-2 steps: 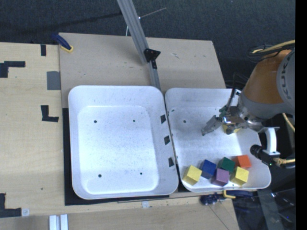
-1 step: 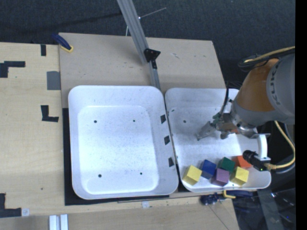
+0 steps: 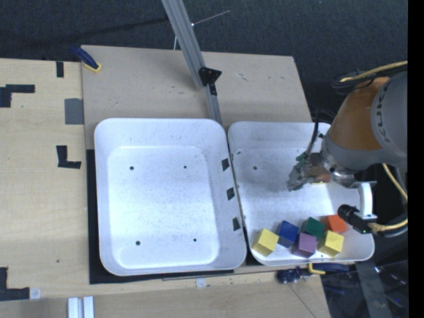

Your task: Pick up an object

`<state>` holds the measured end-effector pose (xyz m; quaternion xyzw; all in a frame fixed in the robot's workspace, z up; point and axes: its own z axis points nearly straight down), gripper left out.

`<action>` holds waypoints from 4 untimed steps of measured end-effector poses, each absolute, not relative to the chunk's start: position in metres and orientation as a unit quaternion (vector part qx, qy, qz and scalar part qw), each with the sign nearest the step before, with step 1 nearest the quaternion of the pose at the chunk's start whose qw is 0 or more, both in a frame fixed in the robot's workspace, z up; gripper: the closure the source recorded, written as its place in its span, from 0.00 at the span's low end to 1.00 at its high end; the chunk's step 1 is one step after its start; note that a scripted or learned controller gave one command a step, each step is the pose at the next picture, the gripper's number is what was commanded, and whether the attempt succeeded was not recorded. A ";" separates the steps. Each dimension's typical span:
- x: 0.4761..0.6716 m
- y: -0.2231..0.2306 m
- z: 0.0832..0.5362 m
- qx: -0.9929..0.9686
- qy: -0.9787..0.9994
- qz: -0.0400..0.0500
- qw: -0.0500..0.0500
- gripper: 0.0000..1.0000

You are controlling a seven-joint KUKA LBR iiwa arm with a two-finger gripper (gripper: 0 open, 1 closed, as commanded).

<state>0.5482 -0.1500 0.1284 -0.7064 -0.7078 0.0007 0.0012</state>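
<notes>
Several small blocks lie along the near edge of the right bin [image 3: 265, 144]: a yellow block [image 3: 266, 241], a blue block [image 3: 287, 232], a purple block [image 3: 307, 243], a green block [image 3: 313, 227], an orange block [image 3: 336, 223] and a second yellow block [image 3: 332, 242]. My gripper [image 3: 298, 177] hangs over the right-centre of that bin, above and behind the blocks. It points down and left. I see no block between its fingers.
The left bin [image 3: 106, 138] sits beside the right one on the wooden bench. A grey metal pole [image 3: 189, 38] slants in from the top to the seam between the bins. Cables trail at the right of the arm.
</notes>
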 end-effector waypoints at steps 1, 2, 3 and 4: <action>0.543 -0.152 0.189 -0.707 -0.708 -0.001 -0.002 1.00; 0.545 -0.152 0.242 -0.706 -0.708 -0.001 -0.002 1.00; 0.534 -0.100 0.232 -0.705 -0.709 0.000 0.002 1.00; 0.526 -0.049 0.222 -0.705 -0.709 0.001 0.002 1.00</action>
